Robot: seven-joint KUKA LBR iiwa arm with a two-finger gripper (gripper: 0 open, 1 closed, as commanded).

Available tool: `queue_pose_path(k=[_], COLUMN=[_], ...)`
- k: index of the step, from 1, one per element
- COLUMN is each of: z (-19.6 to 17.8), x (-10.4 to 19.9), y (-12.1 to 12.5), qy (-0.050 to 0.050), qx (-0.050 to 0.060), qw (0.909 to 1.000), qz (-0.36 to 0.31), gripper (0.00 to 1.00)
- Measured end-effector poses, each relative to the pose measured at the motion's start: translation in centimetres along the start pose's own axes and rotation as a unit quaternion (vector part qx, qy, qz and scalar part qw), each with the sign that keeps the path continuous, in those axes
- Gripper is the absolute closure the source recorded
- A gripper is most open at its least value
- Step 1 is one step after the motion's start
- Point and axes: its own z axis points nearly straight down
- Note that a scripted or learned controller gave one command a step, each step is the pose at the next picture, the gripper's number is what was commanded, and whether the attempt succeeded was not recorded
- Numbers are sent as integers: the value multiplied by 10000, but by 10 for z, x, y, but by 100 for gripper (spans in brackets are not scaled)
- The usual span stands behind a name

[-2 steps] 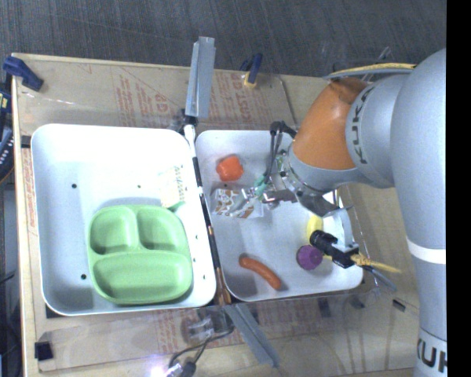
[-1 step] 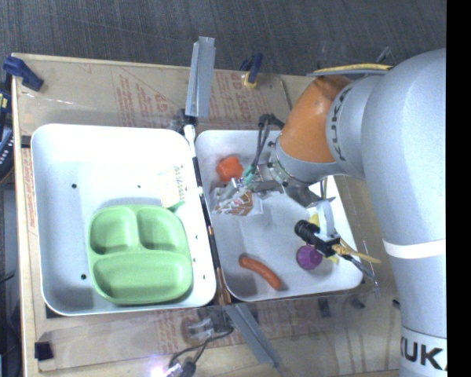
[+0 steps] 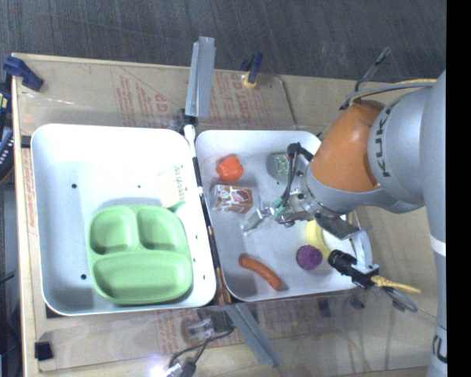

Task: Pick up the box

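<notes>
camera view shows the grey two-finger gripper (image 3: pixel 255 220) low in the right-hand shallow white bin (image 3: pixel 243 289), its metallic fingers just beside the lower right corner of the small printed cardboard box (image 3: pixel 232 199). whether the fingers are spread or closed cannot be told at this size, and nothing shows between them, so the box looks ungrasped. the grey arm with its orange band (image 3: pixel 345 159) reaches in from the right and covers the bin's right part.

the box lies flat near the bin's left wall, about midway up it. its long axis seems to run roughly left to right across the bin, tilted a little, with a short end towards the gripper; its printing is too small to read, so which end is its top cannot be told.

to do the grasp well, the gripper should probably centre over the box, turn so the fingers close across its short sides, and come straight down, since a corner contact would likely push it away.

around it: an orange round toy fruit (image 3: pixel 229 167) just above the box, a red-orange sausage-shaped toy (image 3: pixel 261 272) below, a purple rounded toy (image 3: pixel 309 257) and a yellow piece (image 3: pixel 315 232) near the wrist. a green divided plastic tray (image 3: pixel 140 255) sits in the left-hand white bin (image 3: pixel 55 155).
</notes>
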Motion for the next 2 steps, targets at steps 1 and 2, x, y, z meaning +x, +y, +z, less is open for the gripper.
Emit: queue_pose_path(k=[1, 2], z=[53, 52], x=[6, 23], y=[63, 104], qy=[-3, -123], qx=[5, 15], qw=[9988, 9994], qz=[497, 333], gripper=[0, 0])
